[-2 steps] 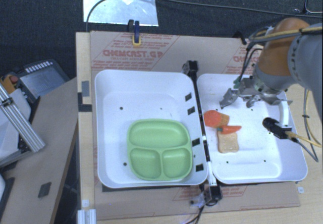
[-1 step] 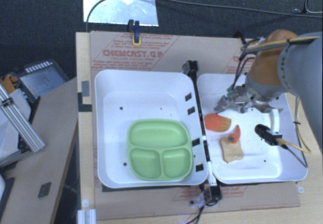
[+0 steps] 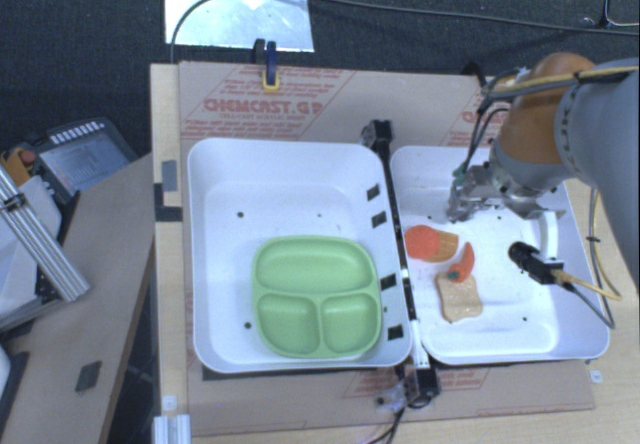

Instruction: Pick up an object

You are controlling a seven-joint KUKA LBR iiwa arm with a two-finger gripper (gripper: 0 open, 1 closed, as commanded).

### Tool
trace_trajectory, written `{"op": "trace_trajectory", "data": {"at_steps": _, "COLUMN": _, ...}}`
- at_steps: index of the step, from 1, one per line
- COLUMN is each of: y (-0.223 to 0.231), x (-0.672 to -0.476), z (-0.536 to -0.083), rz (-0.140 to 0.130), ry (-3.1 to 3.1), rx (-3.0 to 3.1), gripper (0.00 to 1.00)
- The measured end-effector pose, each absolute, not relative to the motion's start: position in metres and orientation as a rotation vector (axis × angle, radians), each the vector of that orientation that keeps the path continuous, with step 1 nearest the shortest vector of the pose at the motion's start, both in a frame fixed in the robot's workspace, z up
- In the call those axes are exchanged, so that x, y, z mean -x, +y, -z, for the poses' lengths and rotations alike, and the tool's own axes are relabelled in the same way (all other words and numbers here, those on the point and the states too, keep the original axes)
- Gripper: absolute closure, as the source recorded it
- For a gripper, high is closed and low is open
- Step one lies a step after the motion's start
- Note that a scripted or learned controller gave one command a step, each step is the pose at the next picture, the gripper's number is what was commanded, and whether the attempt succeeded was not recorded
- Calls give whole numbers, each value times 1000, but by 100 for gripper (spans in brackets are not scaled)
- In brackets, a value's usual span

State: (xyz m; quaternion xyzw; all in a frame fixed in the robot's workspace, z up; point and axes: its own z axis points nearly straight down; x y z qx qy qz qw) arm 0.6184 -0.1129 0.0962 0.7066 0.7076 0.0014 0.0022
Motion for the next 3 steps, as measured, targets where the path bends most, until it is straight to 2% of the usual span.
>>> {"op": "trace_trajectory", "data": {"at_steps": 1, "y": -117, "x": -619, "z": -141, "rz": -5, "ry": 2218, "rx": -2218, "gripper": 100}}
{"op": "trace_trajectory", "data": {"at_steps": 2, "y": -117, "x": -617, "z": -205, "rz": -7, "ry": 2221, "rx": -2213, "gripper": 100}}
{"op": "trace_trajectory", "data": {"at_steps": 3, "y": -117, "x": -618, "z": -227, "rz": -5, "ry": 2222, "rx": -2215, "gripper": 100}}
